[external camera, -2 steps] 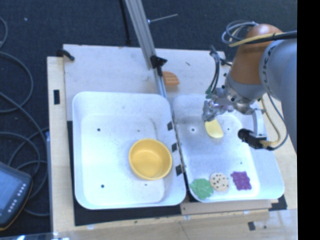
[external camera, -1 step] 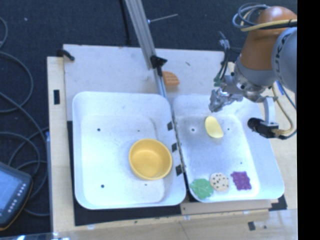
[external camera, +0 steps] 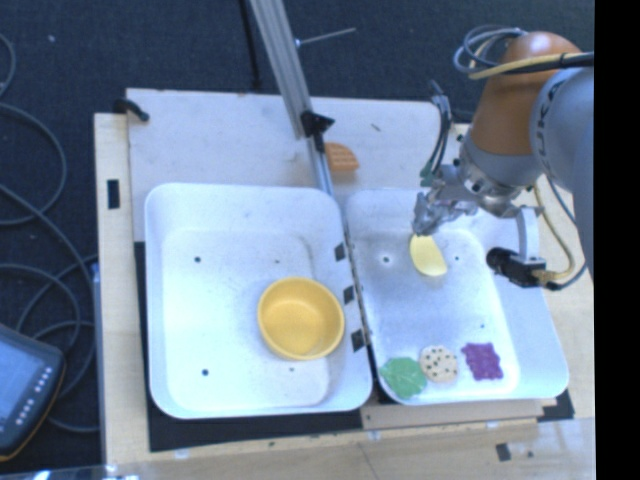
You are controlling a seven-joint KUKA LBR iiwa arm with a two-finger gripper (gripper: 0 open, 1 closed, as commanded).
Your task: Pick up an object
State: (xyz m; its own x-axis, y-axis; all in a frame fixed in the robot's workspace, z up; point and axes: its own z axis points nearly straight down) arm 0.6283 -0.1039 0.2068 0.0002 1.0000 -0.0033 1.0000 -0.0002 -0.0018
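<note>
Pale yellow object [external camera: 429,256], oval and flat-looking, sat in the upper part of the right bin [external camera: 520,368], with its top end directly under the gripper [external camera: 427,224]. The gripper's tip met that upper end or hung just over it; whether the claw was spread, pressed together or pinching the piece could not be told from this slanted view. The arm [external camera: 520,108] reached in from the right side, its orange band above the grey wrist, with cables looping around it.

Along the near edge of the right bin lay three small items in a row: a green piece [external camera: 403,376] at the left corner, a cream cookie-like disc with dark spots [external camera: 438,364] touching it or just beside it, and a purple piece [external camera: 483,360] a little apart to the right. All three were well apart from the pale yellow object.

The left bin [external camera: 190,228] held a yellow bowl [external camera: 300,317], upright (its hollow facing up), toward the bin's right side near the divide between the two bins. Behind the bins, on the bench [external camera: 220,138], a small orange thing [external camera: 341,158] lay beside a slanted metal rail [external camera: 285,58]
</note>
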